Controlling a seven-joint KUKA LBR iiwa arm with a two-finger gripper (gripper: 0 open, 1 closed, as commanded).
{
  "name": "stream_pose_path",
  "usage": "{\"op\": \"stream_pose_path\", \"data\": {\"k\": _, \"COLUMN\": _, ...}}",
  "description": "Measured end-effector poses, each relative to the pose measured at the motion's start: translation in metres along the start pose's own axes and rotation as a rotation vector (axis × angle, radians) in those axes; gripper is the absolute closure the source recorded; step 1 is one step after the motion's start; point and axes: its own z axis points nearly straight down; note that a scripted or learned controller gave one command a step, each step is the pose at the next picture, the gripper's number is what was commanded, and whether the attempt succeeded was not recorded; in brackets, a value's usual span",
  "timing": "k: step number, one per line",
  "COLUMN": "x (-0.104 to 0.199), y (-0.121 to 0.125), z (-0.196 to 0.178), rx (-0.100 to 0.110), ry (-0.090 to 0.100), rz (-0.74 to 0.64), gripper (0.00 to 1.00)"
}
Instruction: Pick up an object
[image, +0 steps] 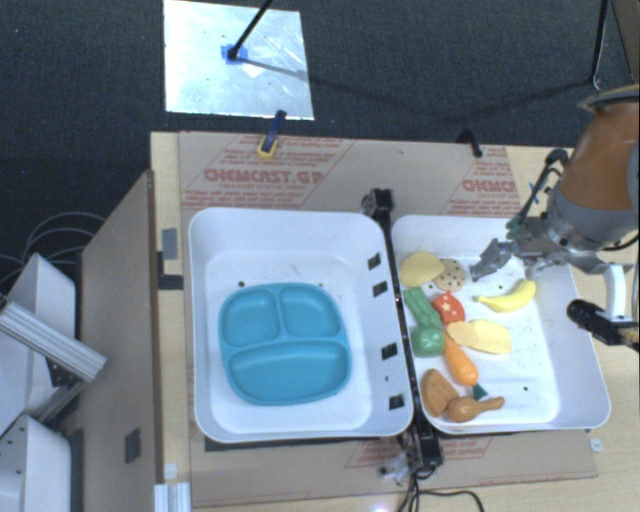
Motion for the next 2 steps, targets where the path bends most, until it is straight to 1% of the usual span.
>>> {"op": "stream_pose_path", "data": {"k": 1, "x": 0.028, "y": -0.013, "z": 0.114, "rx": 0.002, "ry": 0.002, "rz": -0.001, "gripper": 0.0}}
{"op": "stream_pose_path", "data": {"k": 2, "x": 0.027, "y": -0.011, "z": 0.098, "rx": -0.004, "ry": 0.0, "rz": -0.001, "gripper": 1.0}}
